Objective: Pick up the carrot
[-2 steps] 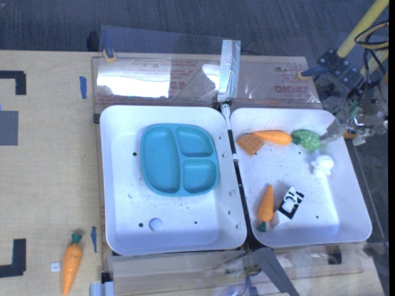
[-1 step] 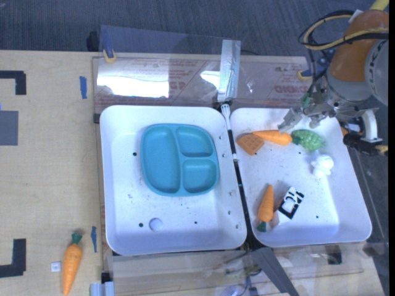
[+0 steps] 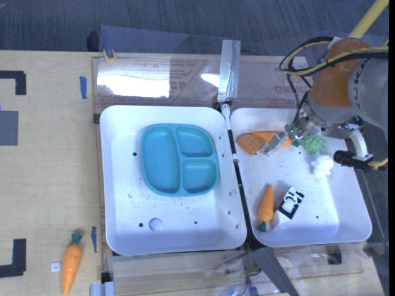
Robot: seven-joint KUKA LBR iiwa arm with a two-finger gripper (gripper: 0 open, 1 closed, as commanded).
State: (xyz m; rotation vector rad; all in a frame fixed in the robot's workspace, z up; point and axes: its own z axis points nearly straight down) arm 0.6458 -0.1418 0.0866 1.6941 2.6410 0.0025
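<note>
Right bin [image 3: 345,217]: carrot [image 3: 266,206] touching black-white block [image 3: 290,203].

Glossy white plastic bins [image 3: 123,227], wooden bench [image 3: 43,165]

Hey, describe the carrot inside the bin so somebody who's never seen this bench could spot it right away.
Find the right-hand white bin, the one the arm reaches into. Near its front left corner lies a small orange carrot, its green end toward the front, just left of a black-and-white block. Another carrot lies outside the bins on the wooden bench, and the flatter orange piece sits at the back by the gripper.
</note>
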